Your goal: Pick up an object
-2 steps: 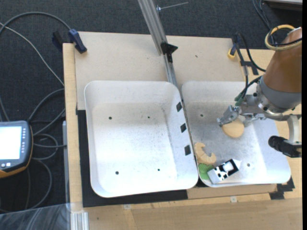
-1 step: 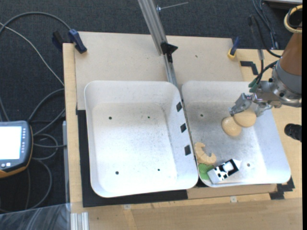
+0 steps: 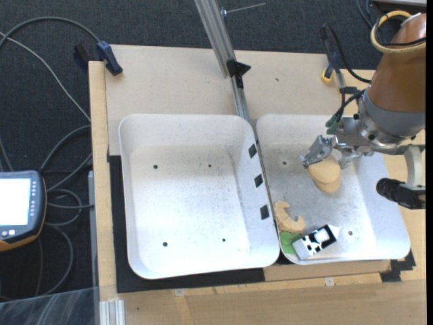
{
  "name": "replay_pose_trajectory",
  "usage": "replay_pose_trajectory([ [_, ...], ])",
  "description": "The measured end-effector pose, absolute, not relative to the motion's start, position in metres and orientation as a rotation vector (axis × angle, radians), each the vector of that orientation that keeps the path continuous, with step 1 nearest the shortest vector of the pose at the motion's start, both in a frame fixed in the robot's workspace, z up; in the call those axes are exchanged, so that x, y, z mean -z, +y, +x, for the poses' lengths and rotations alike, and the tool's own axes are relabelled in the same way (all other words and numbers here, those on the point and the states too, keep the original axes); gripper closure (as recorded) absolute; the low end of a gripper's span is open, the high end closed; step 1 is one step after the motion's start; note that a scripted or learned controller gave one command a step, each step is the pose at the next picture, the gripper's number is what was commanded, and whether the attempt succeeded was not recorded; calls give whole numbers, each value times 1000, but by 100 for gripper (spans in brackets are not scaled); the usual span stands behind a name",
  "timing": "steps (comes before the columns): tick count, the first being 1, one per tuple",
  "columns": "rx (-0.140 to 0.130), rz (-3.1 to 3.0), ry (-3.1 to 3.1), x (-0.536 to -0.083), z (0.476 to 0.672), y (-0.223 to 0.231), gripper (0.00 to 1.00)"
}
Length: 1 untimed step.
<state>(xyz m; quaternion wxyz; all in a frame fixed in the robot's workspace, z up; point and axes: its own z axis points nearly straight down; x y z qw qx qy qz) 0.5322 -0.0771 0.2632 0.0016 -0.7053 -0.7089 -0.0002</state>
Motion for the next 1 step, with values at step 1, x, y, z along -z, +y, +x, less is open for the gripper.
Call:
replay_pose_trajectory([
  [1, 0, -2210, -2226, -249, 529, -18, 100],
])
